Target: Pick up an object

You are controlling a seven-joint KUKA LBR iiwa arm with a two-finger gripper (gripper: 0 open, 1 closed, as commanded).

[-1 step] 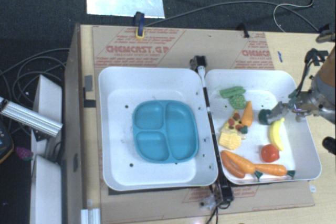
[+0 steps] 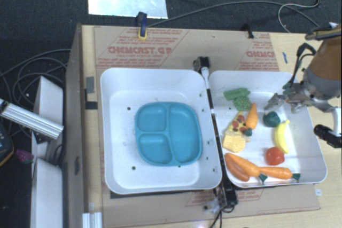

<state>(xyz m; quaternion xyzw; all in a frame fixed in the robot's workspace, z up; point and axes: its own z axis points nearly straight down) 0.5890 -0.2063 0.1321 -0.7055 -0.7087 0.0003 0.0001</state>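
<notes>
I see gripper (image 2: pixel 279 102) over R bin (image 2: pixel 318 160), just above a teal obj (image 2: pixel 272 118), maybe touching; fingers too blurred, can't tell if apart or together. Banana (image 2: pixel 281 136) just beside teal obj, tomato (image 2: pixel 274 156) below it. Blue tray (image 2: pixel 168 133) in L bin (image 2: pixel 120 94).

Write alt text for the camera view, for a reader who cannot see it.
A grey and orange robot arm reaches in from the right, its gripper just above a dark teal object in the right bin, among toy foods including a banana, tomato and carrots. The left bin holds a blue divided plate.
</notes>
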